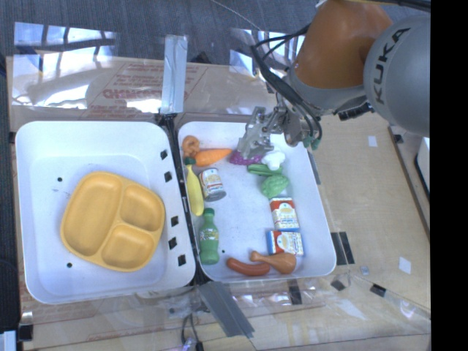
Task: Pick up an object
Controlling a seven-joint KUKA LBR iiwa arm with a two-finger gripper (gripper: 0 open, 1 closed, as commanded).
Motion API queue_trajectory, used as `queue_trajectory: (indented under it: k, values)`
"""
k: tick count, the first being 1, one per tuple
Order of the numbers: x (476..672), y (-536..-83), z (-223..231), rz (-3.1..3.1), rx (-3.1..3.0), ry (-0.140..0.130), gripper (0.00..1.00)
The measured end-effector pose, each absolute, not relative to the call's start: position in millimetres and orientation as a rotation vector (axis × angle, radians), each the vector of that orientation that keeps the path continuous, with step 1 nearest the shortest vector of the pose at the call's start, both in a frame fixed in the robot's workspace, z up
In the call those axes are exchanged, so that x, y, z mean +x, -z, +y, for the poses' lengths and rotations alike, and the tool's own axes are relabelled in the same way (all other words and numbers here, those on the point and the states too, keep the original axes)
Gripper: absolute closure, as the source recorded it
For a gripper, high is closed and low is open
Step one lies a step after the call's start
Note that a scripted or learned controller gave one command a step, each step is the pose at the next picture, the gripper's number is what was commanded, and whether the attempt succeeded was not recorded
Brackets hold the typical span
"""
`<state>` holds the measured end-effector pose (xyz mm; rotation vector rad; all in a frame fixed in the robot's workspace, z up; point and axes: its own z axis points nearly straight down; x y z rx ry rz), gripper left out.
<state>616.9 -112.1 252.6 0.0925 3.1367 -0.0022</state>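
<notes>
My gripper hangs over the far end of the right bin, just above a small purple object. An orange carrot lies left of that object, and a small orange fruit sits farther left. A white piece and a green vegetable lie just right of and below the gripper. Nothing shows lifted off the bin floor.
The right bin also holds a tin can, a banana, a green bottle, two small cartons, a sausage and a drumstick. A yellow divided plate lies in the left bin.
</notes>
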Motion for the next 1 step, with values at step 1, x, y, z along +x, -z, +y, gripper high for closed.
queue_trajectory:
  k: [1]
  values:
    - [615.6, -215.1, -206.0, 3.126, -0.295, 0.002, 1.0]
